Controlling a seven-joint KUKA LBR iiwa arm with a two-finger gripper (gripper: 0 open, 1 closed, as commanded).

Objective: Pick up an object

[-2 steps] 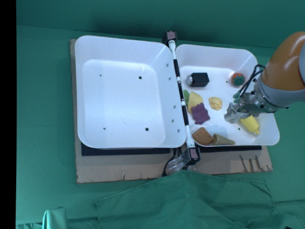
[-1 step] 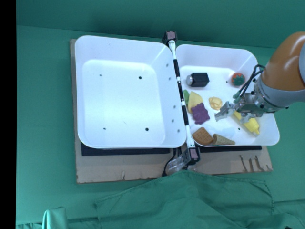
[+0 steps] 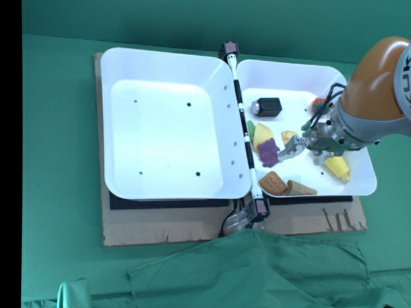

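Pick is not done yet: pincer (image 3: 292, 147) is hovering low in the right bin (image 3: 290, 67) by the desk (image 3: 64, 140) right edge, just beside purple grape toy (image 3: 270, 153), clenched or released I cannot tell, grasp and lift remaining.

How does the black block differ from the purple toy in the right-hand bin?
The black block is boxy and smooth with a silvery end; the purple toy is lumpy, like a bunch of grapes. The black block lies alone toward the far side; the purple toy lies nearer the front, against a yellow-green toy and close to the gripper. Both lie in the right bin.
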